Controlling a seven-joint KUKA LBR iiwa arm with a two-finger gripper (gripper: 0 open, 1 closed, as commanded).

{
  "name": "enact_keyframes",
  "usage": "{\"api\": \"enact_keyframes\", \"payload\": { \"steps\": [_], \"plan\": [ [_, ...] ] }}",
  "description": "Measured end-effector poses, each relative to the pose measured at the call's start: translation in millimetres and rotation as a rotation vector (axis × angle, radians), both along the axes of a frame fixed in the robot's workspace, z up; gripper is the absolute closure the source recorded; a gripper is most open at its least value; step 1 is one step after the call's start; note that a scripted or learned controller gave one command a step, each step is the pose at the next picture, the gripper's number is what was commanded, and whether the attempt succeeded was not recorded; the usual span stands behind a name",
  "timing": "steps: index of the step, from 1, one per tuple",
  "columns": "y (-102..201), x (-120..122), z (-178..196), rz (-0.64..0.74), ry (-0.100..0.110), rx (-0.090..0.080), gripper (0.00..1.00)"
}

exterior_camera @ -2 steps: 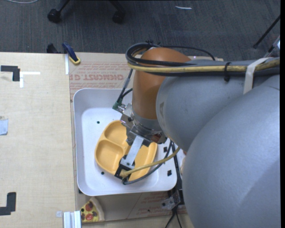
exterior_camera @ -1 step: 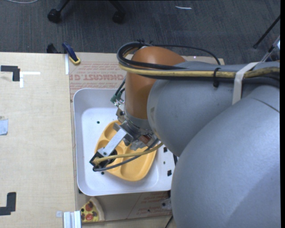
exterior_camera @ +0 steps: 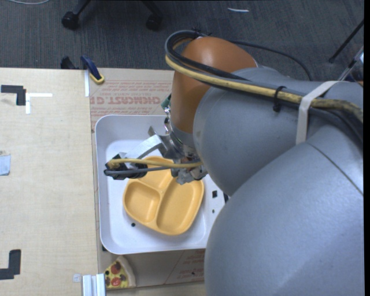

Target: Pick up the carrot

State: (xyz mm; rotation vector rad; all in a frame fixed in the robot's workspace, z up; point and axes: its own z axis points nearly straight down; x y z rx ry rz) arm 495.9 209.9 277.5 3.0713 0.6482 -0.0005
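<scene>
Where the carrot lies cannot be told: the arm (exterior_camera: 277, 173) covers the right part of the white bin (exterior_camera: 108, 231) and everything beyond it. The gripper (exterior_camera: 186, 172) hangs low over the top edge of a yellow plate (exterior_camera: 165, 208), tucked under the orange band (exterior_camera: 196, 87) of the wrist, and whether it is open or closed, or has hold of anything, cannot be told from this angle.

The plate is divided into compartments; the two that show plainly, a left one and a right one, hold nothing that can be made out. It rests on the floor of the bin, slightly turned, nearer the bin's lower wall than its upper one.

The bin sits on a sheet of brown cardboard (exterior_camera: 130, 95) with red print, which lies on a pale wooden bench (exterior_camera: 46, 173) marked with bits of black tape (exterior_camera: 14, 91). A small blue and yellow thing (exterior_camera: 92, 69) lies at the cardboard's upper left corner. Just below the bin, a small card with a pizza picture (exterior_camera: 118, 274) rests against the cardboard. Beyond the bench is grey carpet (exterior_camera: 277, 23) and the foot of an office chair (exterior_camera: 110, 14).
</scene>
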Motion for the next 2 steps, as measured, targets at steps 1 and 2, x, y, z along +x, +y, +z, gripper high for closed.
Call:
{"api": "enact_keyframes", "payload": {
  "steps": [1, 2],
  "plan": [
    [-53, 36, -37, -0.217, 0.001, -0.001, 1.00],
    [-34, 0, -10, -0.216, -0.001, -0.001, 1.00]
  ]
}}
